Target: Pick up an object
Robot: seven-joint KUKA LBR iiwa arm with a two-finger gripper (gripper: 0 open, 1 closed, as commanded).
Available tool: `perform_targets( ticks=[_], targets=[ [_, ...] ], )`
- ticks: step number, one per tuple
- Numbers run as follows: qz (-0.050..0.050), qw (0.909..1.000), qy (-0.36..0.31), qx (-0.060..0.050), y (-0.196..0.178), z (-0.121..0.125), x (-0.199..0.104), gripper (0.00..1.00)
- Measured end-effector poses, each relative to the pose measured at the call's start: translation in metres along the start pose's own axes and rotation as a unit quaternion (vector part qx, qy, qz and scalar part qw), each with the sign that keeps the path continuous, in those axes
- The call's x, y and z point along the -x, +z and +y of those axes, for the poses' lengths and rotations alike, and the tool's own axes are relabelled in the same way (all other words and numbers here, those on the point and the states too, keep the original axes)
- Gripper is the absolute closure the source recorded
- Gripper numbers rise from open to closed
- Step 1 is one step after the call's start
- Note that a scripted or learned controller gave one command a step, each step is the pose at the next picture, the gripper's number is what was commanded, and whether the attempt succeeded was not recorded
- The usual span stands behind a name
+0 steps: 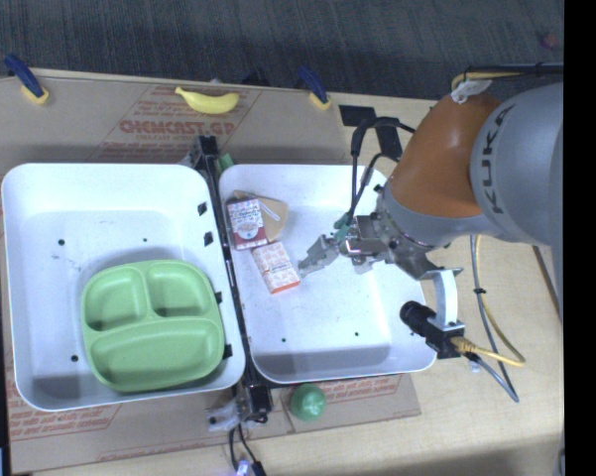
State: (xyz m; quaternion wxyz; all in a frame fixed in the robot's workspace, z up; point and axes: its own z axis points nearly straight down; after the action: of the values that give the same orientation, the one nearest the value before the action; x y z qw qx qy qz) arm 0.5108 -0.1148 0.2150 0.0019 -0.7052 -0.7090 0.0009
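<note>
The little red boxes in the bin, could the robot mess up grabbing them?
Maybe. The two red boxes lie close together, touching a tan piece, so the gripper might nudge one while reaching for another. They also lie flat near the right bin wall, which could block the fingers.

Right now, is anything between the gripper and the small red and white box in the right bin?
Nothing visible does. The gripper sits just right of the small red and white box, with bare bin floor between them. The second box lies farther back.
</note>
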Motion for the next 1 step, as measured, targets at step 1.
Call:
perform_targets(
  ticks=[1],
  targets=[
    [-0.001, 1.0, 0.0, 0.005, 0.1193, 0.0604, 0.0219, 0.0]
  ],
)
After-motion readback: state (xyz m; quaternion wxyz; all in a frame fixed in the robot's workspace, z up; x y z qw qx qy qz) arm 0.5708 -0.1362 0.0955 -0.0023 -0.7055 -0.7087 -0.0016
